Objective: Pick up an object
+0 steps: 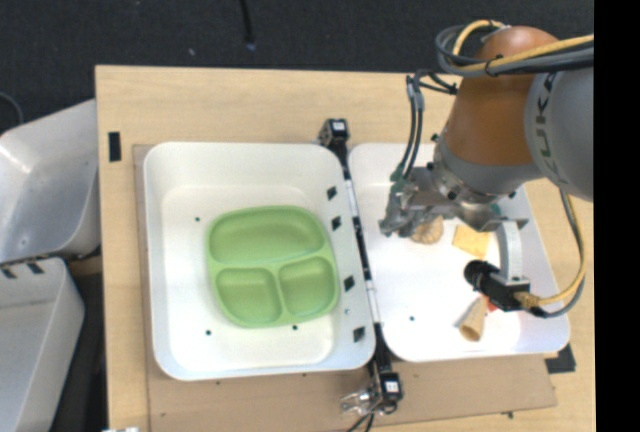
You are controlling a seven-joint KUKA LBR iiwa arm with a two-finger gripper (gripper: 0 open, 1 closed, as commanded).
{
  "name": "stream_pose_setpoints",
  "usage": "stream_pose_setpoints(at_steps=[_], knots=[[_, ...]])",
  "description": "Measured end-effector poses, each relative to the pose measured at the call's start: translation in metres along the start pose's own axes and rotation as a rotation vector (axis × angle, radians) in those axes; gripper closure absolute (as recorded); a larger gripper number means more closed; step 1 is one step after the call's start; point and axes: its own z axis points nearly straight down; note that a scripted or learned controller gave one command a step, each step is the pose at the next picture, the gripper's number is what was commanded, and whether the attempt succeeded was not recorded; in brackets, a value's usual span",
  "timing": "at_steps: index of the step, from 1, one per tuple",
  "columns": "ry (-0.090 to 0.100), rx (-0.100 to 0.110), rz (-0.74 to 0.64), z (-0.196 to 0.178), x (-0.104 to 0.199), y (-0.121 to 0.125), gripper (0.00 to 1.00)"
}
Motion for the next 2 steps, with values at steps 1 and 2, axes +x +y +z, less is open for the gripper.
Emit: stream_pose_setpoints(at_steps=[1, 2], knots=[[0.001, 0.001, -0.002, -0.006, 0.058, -0.01, 1.0], [-0.001, 0.004, 0.001, 0.005, 0.109, -0.012, 1.0]])
